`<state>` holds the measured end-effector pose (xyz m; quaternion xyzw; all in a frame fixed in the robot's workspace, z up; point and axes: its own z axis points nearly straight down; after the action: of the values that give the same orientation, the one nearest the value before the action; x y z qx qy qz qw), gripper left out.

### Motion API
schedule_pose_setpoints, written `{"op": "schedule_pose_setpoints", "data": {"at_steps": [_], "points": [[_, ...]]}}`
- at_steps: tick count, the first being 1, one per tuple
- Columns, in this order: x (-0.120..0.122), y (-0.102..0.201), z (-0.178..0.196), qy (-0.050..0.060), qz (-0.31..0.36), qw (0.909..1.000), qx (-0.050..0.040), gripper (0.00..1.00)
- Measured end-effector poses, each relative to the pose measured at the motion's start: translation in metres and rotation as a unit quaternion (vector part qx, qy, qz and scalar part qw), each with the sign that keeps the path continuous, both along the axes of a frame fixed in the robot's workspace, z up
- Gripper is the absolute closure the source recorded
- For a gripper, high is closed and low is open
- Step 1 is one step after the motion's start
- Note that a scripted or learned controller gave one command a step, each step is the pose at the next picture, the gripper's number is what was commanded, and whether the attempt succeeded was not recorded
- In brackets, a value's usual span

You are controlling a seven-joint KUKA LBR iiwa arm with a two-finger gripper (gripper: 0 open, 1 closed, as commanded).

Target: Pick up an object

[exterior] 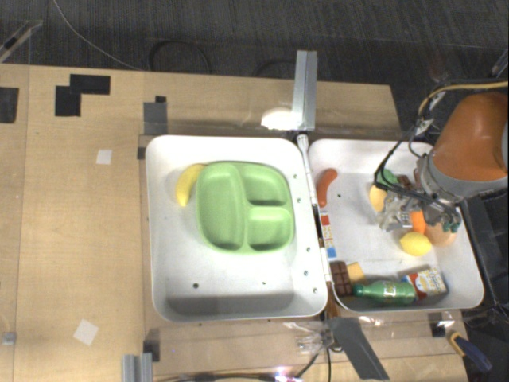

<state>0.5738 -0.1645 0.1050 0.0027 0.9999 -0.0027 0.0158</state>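
The arm [475, 138], with its orange band, leans in over the right bin [358, 159], and the jaws hang low among the clutter at its right side; the metal fingers and looping black cables blur together there, so whether the jaws are spread or pinching anything cannot be told. Crowded just around the gripper [407, 213] are a round yellow lemon [416, 244] just below it, a small orange piece [419, 224] touching the lemon's upper edge, and a pale yellow fruit [377, 196] to its left. Further left, well apart, lies a curved reddish-orange sausage shape [326, 185]. Along the near wall of that bin a green bottle [385, 293] lies on its side, with a brown chocolate bar [341, 278] at its left end and a small printed carton [430, 282] at its right. The left bin [175, 293], smooth white plastic with rounded corners, holds a glossy green divided plate [242, 205] with three compartments, and a yellow banana [187, 184] touching the plate's left rim. Both bins rest on a pale wooden tabletop [71, 237] bearing black marker squares [81, 91].
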Motion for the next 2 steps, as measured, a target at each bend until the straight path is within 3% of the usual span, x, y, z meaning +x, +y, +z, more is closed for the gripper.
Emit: {"op": "schedule_pose_setpoints", "data": {"at_steps": [1, 2], "points": [[0.0, 0.0, 0.0, 0.0, 0.0, 1.0, 0.0002, 0.0], [-0.034, -0.001, -0.015, 0.006, -0.008, 0.9999, 0.0016, 0.0]]}}
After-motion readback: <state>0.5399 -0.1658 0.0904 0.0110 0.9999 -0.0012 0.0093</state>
